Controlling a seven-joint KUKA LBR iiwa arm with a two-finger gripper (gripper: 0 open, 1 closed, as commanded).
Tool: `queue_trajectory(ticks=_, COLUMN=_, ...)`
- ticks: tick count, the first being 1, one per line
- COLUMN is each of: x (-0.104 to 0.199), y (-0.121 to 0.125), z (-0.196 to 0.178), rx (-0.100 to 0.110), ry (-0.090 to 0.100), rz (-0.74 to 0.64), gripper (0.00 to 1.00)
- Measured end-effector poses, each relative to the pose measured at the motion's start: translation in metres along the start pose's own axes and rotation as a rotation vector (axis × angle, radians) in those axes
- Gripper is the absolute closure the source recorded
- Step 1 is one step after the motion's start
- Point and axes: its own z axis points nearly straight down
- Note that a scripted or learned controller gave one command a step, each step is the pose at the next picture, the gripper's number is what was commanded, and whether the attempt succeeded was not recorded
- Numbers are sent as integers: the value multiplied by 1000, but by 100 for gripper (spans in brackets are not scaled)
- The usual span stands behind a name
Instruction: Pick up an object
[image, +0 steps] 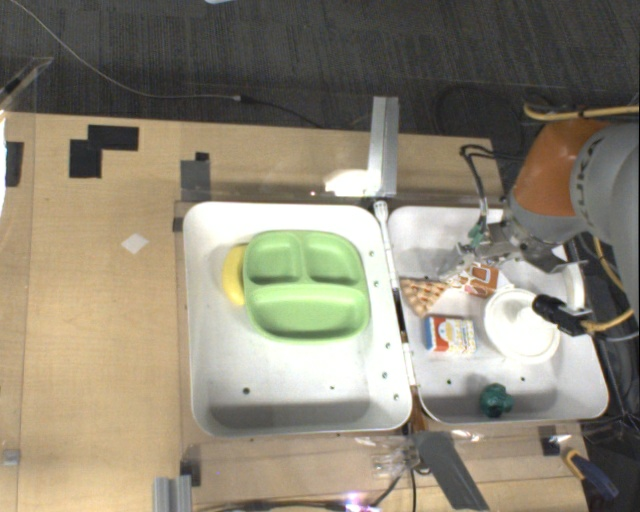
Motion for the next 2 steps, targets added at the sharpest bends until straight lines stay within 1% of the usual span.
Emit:
queue_trajectory(ticks=1, x=-38, y=-49, z=4, rx=-17, ry=-10, rz=-184, gripper=0)
queue_trajectory(ticks=2, x=-16, y=-50, z=4, rx=-16, ry=-10, rz=-186, gripper=0)
